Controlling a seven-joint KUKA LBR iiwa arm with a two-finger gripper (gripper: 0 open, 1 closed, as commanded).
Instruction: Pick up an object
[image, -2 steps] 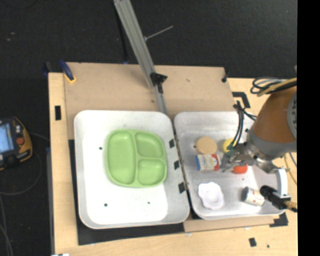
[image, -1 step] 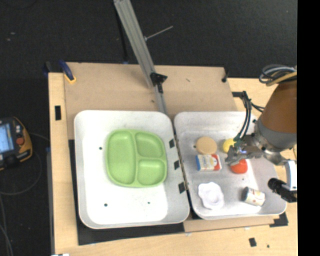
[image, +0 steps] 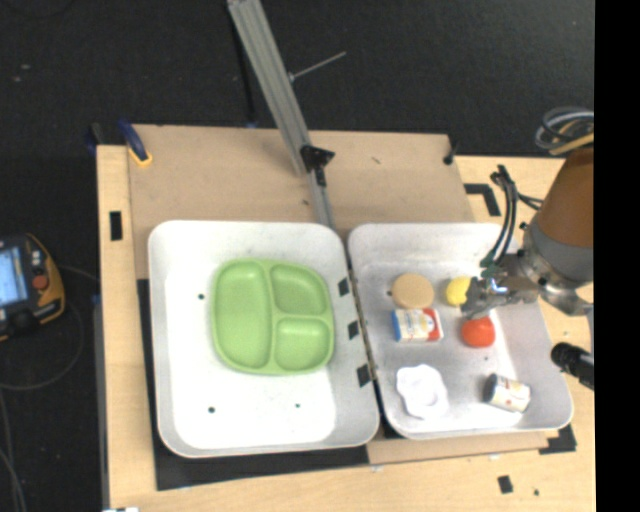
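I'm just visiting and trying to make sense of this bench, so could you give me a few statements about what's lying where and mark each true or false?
1. The green divided plate lies in the left bin. True.
2. The red ball lies in the same bin as the plate. False: it lies in the right bin, near the arm's gripper.
3. A tan round piece sits just above a red and white carton. True.
4. The yellow object lies at the near edge of the right bin. False: it lies in the far half, beside the tan piece.
5. A white crumpled object lies in the right bin. True.
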